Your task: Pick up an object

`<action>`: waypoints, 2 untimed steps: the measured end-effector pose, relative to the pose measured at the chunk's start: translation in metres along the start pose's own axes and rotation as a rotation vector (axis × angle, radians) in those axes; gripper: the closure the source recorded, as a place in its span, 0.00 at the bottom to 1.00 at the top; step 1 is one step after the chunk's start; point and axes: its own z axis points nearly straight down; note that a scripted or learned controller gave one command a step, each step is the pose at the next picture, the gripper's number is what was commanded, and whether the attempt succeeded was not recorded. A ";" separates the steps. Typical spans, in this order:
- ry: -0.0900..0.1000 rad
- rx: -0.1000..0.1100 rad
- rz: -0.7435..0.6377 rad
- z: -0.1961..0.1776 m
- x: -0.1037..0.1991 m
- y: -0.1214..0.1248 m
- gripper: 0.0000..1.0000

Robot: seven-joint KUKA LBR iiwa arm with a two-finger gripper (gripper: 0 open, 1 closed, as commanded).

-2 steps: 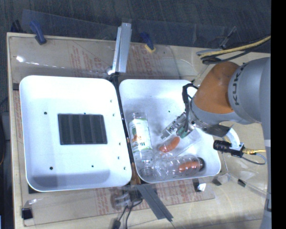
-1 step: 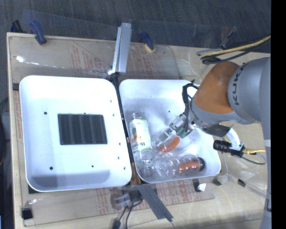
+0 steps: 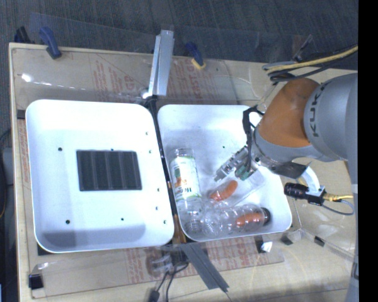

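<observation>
A small orange object (image 3: 225, 192) lies in the right white bin (image 3: 201, 119), just under the hand (image 3: 235, 167); whether the hand grips anything I cannot tell. Beside it lie a clear green-labelled plastic bottle (image 3: 184, 178) and blurry clear bottles (image 3: 230, 219). The grey arm (image 3: 309, 121) leans in from the right.

Grey arm (image 3: 331, 115) enters from counter's right edge, orange band (image 3: 286, 121) above wrist; wrist angled down-left, tool (image 3: 232, 168) low, pointing toward counter's near edge.
</observation>
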 end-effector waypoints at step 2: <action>0.002 -0.005 -0.026 0.019 0.026 -0.030 0.00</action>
